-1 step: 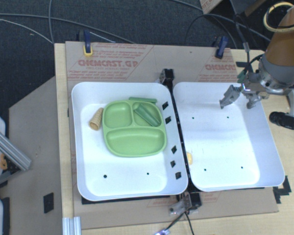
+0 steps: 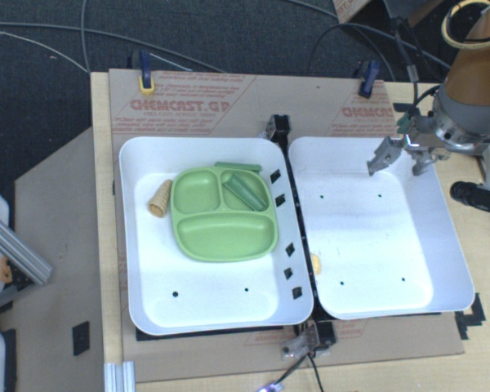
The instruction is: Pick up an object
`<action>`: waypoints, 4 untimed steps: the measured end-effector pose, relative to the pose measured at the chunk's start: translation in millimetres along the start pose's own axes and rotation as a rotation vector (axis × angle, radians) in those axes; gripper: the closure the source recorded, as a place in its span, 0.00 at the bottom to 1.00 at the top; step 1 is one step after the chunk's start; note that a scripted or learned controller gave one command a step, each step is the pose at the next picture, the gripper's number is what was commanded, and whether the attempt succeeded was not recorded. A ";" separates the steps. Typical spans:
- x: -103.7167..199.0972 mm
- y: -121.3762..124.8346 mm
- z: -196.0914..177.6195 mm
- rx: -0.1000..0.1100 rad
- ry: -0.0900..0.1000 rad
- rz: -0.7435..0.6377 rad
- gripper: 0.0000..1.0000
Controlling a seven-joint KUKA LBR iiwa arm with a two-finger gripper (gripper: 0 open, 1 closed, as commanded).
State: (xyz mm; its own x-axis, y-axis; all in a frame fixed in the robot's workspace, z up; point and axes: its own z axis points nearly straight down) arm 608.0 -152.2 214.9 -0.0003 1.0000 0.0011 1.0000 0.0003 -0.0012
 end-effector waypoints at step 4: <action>-2.0 -9.8 118.3 -0.001 0.000 0.000 1.00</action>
State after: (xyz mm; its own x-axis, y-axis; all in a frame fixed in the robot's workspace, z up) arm 598.0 -154.1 96.6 0.0000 1.0000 0.0016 1.0000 0.0000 0.0002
